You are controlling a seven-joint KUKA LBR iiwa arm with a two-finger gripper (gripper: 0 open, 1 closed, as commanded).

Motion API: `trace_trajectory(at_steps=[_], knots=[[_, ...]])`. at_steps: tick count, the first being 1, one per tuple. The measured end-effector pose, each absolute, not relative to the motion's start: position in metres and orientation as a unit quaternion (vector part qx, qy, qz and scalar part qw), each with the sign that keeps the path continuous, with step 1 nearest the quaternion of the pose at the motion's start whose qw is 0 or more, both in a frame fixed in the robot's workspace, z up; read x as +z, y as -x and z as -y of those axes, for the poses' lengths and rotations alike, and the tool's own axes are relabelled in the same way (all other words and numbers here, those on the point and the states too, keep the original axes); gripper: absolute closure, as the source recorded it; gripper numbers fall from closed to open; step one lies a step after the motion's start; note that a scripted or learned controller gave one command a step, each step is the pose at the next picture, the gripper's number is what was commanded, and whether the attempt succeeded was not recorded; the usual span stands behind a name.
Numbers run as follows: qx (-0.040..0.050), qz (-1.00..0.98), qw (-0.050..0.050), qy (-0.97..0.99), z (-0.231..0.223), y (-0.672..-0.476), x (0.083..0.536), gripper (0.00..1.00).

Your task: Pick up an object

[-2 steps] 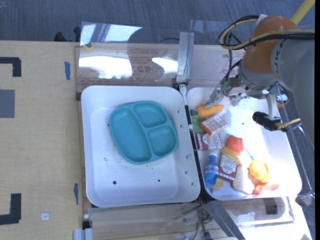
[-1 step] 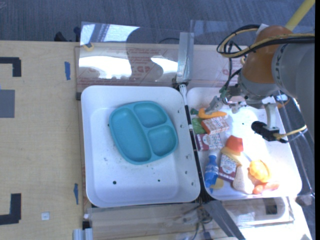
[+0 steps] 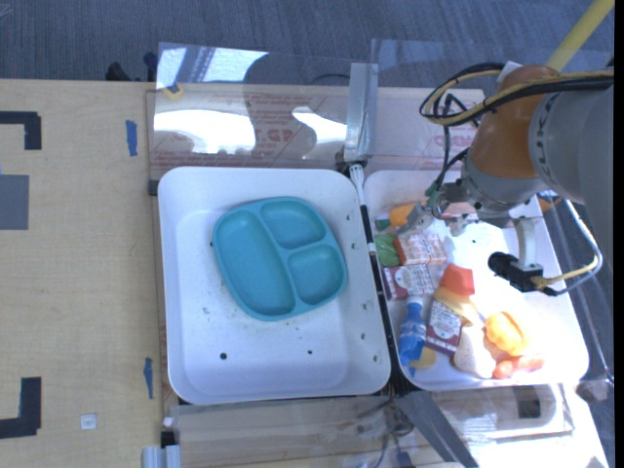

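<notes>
Claw [image 3: 436, 210], spread unreadable, over right bin's [image 3: 570, 344] far corner; likely light, slippery packets [image 3: 421, 252] there, best pinched across flat faces.

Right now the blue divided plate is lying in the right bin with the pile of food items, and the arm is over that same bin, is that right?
Not quite. The blue divided plate lies alone in the left bin, as the camera view shows. The food items are piled in the right bin, and the arm is over that one.

Blue-grey carpet floor [image 3: 292, 8] — pale wooden bench [image 3: 73, 261], black markings.
</notes>
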State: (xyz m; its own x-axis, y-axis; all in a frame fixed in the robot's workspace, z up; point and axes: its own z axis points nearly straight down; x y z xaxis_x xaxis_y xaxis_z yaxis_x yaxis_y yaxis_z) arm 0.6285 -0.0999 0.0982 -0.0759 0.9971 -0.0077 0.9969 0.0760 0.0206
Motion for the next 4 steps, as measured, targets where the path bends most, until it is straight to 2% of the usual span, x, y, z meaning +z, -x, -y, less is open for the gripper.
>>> trace_trajectory(at_steps=[1, 2, 3, 4], knots=[[-0.0080, -0.714, -0.010, -0.700, 0.101, -0.662, 0.085, 0.00], [0.0048, -0.722, 0.006, -0.692, 0.077, -0.670, 0.193, 0.00], [-0.0003, -0.707, -0.001, -0.707, 0.100, -0.634, 0.092, 0.00], [0.0007, -0.670, 0.000, -0.743, 0.116, -0.644, 0.086, 0.00]])
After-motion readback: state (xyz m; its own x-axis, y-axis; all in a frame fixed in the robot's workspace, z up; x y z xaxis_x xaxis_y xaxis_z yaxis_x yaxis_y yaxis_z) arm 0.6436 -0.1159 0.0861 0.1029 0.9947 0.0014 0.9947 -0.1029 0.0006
